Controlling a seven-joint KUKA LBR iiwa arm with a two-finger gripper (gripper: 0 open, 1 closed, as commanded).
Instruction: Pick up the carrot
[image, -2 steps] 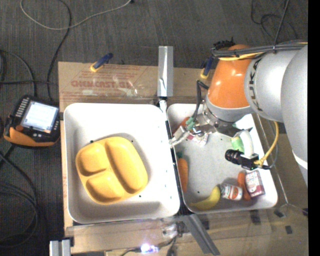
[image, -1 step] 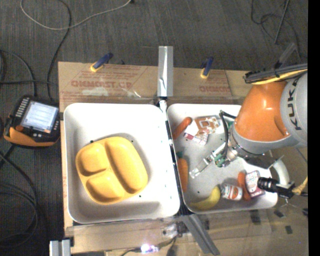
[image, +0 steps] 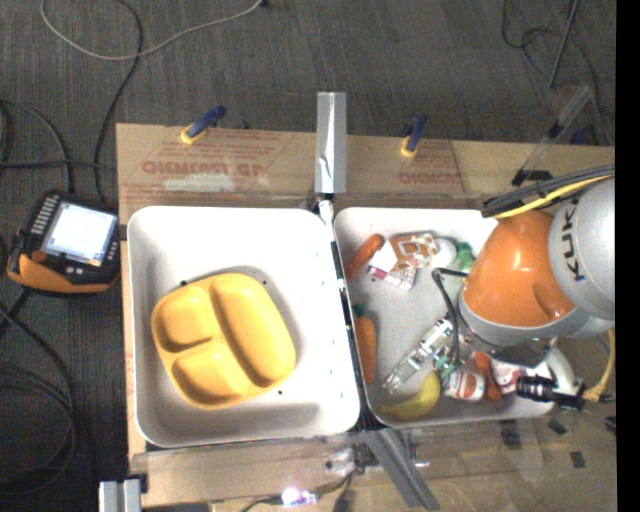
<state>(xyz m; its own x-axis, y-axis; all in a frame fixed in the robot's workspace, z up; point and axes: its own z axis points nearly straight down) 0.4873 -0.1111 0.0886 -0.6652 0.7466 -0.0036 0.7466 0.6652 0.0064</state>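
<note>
The carrot (image: 367, 346) is a short orange piece lying lengthwise against the left wall of the right bin (image: 352, 300). My gripper (image: 412, 364) reaches down and to the left from the orange wrist band (image: 515, 280), low in the right bin. Its tip is just right of the carrot's lower end and above a yellow fruit (image: 421, 396). Nothing shows the carrot in its grasp.
A reddish-orange sausage-like piece (image: 363, 256), a small printed carton (image: 408, 257) and a green item (image: 463, 249) lie at the back of the right bin. Red-and-white bottles (image: 478, 381) sit under the wrist. The left bin (image: 150, 230) holds a yellow divided plate (image: 222, 337).
</note>
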